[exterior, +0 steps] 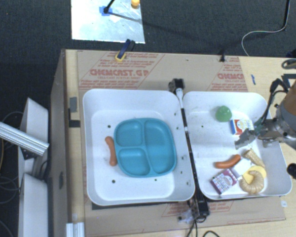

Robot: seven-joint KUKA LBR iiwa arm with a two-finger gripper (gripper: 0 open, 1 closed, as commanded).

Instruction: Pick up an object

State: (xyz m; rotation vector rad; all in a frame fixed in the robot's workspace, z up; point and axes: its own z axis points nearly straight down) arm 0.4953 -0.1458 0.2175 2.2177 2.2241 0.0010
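end effector (244, 138) seen low in right bin (207, 107), finger state cannot be told | sausage (227, 162) lying just near of it | blue plate (145, 147) in left bin (101, 102)

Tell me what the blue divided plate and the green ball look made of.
Blue divided plate: probably moulded plastic, with an even matte colour and soft rounded compartment ridges. Green ball: unclear, perhaps plastic or rubber; smooth with a faint highlight, too small to settle.

We see a blue plate (145, 147) in the left bin (96, 107), and a sausage (111, 150) just left of the plate.
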